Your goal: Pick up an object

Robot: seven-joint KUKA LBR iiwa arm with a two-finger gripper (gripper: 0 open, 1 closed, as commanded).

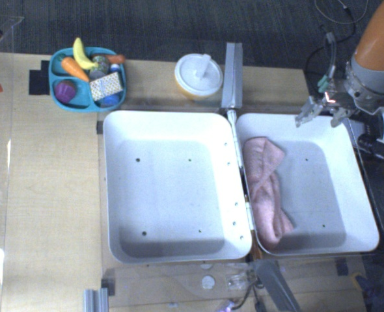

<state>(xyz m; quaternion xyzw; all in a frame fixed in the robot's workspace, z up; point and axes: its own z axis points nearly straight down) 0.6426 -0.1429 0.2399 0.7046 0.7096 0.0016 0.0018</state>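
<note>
Approach step: gripper [322, 115] hovered at right bin's [368, 200] far edge, fingers spread, nothing between them. Pink cloth [267, 187] lay bunched along that bin's left wall. Next move probably needed travel left and near, then descent.

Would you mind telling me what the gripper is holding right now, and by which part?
Nothing: the gripper hangs open above the right bin's far rim, apart from the pink cloth.

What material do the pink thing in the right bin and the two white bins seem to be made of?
Pink cloth: soft fabric, probably terry towel, matte; it lies folded and wrinkled along the right bin's left wall. Right bin and left bin: likely moulded plastic, smooth and slightly glossy, with rounded corners and shallow walls.
</note>
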